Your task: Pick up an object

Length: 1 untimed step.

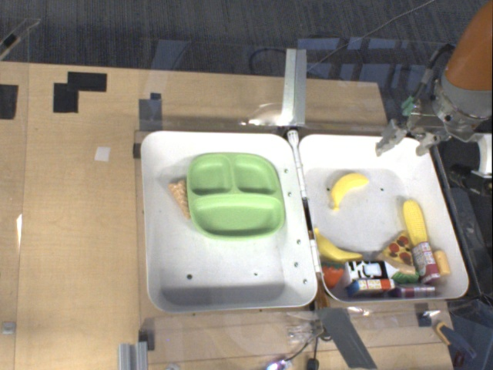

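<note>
I have the pincer [406, 135] hanging over the far edge of the right bin [431, 284], its two fingers spread apart with nothing between them, so no grasp has begun. The nearest candidate is the small banana [347, 186], lying alone on bare floor, easier than the toys crowded along the near wall.

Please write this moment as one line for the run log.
arm: over right bin's far right corner | gripper: open, holding nothing | nearest item: banana, apart from gripper | left bin: green tray | pick: not yet done
</note>
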Each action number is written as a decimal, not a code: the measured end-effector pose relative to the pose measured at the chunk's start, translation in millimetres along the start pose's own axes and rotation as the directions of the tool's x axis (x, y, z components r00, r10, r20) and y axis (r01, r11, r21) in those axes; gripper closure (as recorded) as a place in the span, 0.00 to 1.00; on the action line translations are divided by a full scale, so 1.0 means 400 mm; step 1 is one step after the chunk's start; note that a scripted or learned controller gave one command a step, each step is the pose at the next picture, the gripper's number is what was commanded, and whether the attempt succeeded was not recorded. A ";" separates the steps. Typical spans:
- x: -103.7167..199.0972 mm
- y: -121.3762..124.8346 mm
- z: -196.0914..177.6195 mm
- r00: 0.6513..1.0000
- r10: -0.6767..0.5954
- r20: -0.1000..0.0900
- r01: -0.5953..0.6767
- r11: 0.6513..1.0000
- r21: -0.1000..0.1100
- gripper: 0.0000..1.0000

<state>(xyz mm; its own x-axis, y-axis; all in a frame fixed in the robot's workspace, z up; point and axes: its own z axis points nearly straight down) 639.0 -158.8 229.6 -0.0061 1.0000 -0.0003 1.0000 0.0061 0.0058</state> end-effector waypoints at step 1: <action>0.115 0.019 0.289 0.953 -0.301 -0.001 0.301 0.953 0.000 0.00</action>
<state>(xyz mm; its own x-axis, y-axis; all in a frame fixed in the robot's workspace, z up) 647.1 -112.7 114.0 -0.3072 0.9516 -0.0014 0.9516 0.3072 0.0057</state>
